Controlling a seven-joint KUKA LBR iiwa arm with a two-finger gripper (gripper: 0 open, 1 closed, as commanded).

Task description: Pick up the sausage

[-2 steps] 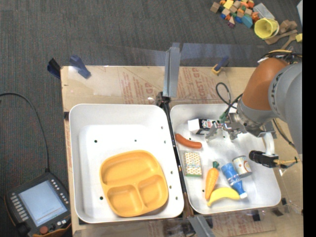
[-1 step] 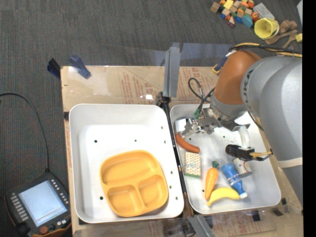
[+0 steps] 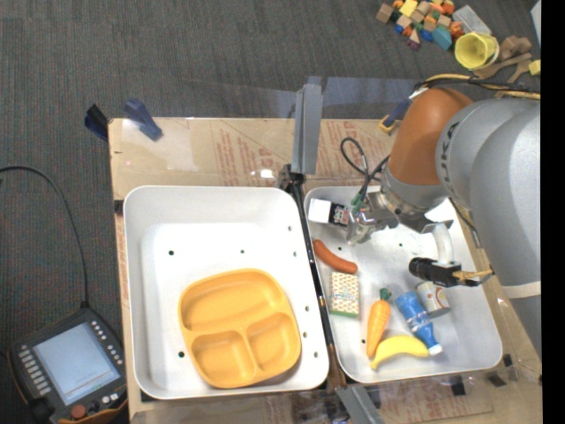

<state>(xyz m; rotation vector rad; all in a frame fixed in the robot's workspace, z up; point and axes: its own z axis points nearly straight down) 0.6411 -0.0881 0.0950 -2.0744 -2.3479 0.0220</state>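
Overhead, camera view: two white bins. Left bin (image 3: 150, 237) holds one yellow divided plate (image 3: 238, 327). Right bin (image 3: 477, 334) holds one sausage (image 3: 335, 256) near its left wall, one patterned packet (image 3: 345, 293) just below the sausage, one carrot (image 3: 378, 323), one banana (image 3: 399, 349), one blue bottle (image 3: 415, 317) and one black-and-white item (image 3: 328, 211); no lettering readable. Gripper (image 3: 360, 228) hangs just right of and above the sausage, apart from it; cannot tell its state. On the floor: one yellow cup (image 3: 476, 50) and a heap of coloured blocks (image 3: 422, 11).
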